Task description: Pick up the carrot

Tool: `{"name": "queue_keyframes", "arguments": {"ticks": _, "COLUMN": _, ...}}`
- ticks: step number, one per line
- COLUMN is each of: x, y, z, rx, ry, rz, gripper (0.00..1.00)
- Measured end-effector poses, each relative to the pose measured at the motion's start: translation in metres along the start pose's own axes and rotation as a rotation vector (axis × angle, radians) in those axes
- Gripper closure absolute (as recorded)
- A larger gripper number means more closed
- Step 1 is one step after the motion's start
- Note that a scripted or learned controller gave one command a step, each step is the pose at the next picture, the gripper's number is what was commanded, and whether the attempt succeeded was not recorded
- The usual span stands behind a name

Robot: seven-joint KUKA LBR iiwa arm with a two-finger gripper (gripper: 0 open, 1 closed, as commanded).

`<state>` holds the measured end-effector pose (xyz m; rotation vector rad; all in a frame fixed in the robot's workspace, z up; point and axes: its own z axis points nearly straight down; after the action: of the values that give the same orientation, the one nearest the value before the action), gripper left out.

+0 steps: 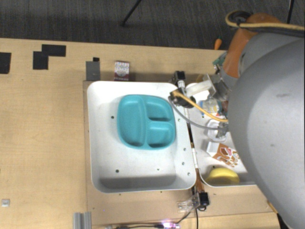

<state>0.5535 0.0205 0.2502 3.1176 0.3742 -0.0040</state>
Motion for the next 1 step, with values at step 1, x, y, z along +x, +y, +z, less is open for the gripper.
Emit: {"name": "queue_keyframes", "arguments": {"ticks": 1, "x": 0.0734, "y": 0.0762, "z": 0.0668, "rx": 0.001, "ry": -0.004, "rz": -0.097, "gripper": 0.00}}
